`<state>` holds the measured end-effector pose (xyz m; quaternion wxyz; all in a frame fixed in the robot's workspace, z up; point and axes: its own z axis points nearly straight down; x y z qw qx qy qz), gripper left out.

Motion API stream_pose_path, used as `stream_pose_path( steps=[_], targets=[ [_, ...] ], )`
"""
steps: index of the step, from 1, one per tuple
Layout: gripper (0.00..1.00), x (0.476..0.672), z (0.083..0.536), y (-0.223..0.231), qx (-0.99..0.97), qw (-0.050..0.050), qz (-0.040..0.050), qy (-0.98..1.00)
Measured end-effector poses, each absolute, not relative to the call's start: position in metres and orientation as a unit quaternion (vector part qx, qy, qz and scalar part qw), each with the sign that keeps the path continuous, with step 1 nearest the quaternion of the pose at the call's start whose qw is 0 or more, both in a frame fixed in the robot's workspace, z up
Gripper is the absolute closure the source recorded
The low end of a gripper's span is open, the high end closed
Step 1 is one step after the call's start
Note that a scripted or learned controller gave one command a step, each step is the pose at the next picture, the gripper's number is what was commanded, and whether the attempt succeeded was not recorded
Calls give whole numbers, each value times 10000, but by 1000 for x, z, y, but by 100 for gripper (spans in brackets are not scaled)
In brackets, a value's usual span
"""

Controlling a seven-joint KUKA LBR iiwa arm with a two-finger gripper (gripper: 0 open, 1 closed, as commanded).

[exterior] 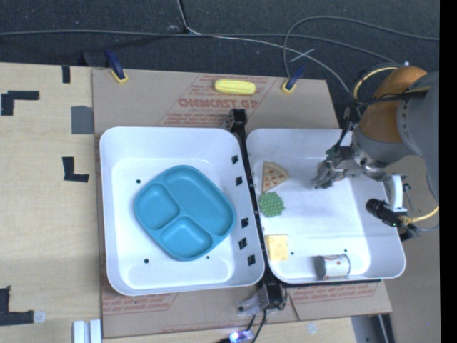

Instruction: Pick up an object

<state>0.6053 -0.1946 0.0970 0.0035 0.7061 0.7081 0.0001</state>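
The right bin [325,145] holds a tan pizza-slice toy [273,175] near its left wall, a green bumpy ball [271,204] just below it, a yellow cheese-like square [277,247] lower left, and a small grey can [333,266] lying at the front. My gripper [325,176] hangs over the right bin's upper middle, to the right of the pizza slice, with nothing visible between its fingers. The grey arm with its orange band [389,113] enters from the right.
The left bin [118,148] holds a blue divided plate [184,211]. A yellow banana-like toy [234,86] lies on the cardboard behind the bins. Cables loop over the back of the bench. Bare floor shows in the right bin's middle.
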Motion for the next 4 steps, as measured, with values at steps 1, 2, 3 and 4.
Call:
stream_pose_path(
  steps=[1,2,3,4],
  targets=[
    [100,611,142,-200,7068,16,8,7074],
    [100,604,202,-205,7070,18,7,7072],
    [100,605,219,-205,7067,8,4,7075],
    [100,603,227,-158,7052,-5,4,7090]
  ],
)
